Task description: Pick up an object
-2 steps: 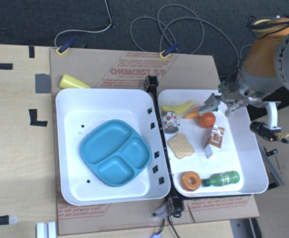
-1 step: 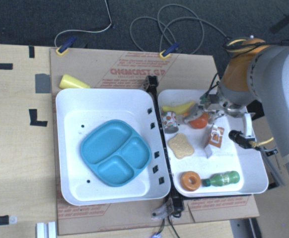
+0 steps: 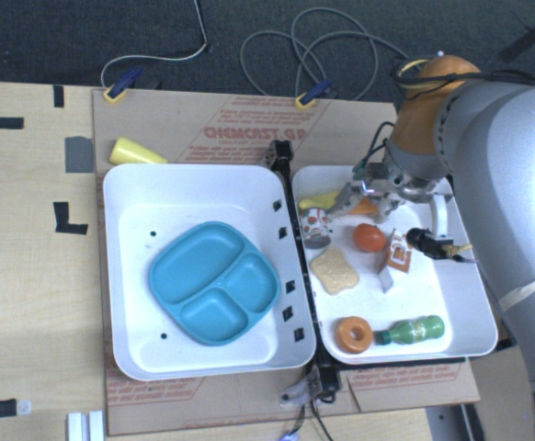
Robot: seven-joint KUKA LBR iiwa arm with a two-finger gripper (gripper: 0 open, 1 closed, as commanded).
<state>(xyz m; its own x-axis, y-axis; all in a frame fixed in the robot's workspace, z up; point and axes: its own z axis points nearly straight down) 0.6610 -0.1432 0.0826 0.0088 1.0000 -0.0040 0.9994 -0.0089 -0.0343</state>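
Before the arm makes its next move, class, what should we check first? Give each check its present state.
1. Gripper is over the right bin: ok.
2. Something is between its fingers: cannot tell.
3. Objects lie within the bin to pick from: ok; tomato, bread slice, doughnut, green bottle.
4. Tomato stands apart from the bread slice: ok.
5. Doughnut is apart from the bottle: not ok, they touch.
6. Blue divided plate sits flat in the left bin: ok.
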